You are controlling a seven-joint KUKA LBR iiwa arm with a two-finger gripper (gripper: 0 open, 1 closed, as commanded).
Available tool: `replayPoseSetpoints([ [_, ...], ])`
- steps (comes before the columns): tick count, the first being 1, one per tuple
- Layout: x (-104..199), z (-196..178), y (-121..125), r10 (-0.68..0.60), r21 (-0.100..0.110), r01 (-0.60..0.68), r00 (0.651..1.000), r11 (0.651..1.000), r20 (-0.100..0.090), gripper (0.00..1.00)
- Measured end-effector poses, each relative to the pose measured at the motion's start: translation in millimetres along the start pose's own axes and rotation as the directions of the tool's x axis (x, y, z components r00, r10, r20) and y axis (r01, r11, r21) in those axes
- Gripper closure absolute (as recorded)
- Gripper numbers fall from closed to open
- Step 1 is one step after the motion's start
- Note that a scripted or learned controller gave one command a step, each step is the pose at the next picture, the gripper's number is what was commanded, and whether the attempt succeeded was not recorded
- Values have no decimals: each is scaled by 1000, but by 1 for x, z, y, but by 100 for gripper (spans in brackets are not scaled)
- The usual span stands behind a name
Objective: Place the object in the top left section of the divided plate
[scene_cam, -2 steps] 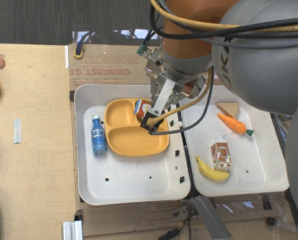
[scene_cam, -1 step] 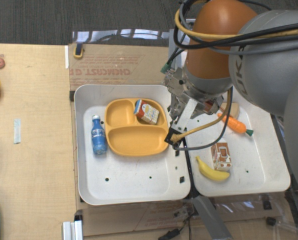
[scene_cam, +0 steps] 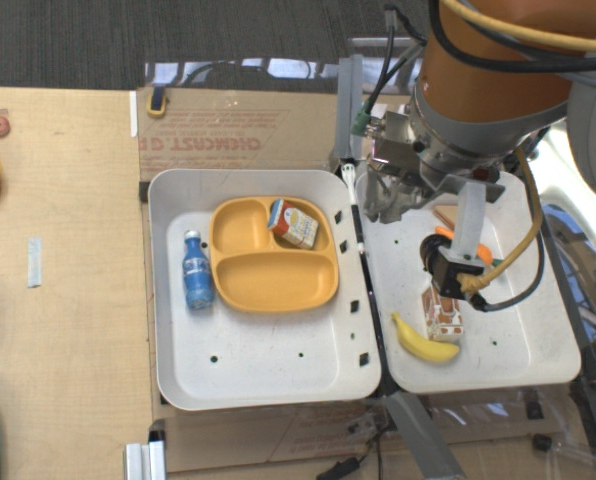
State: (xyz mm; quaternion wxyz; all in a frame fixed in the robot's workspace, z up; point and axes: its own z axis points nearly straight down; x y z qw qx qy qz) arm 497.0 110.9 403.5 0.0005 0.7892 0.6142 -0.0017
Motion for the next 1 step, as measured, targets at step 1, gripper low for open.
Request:
replayPoseSetpoints([
  [1, 36, 48, -25, 243, 2, -243, 970, 970, 2, 100],
])
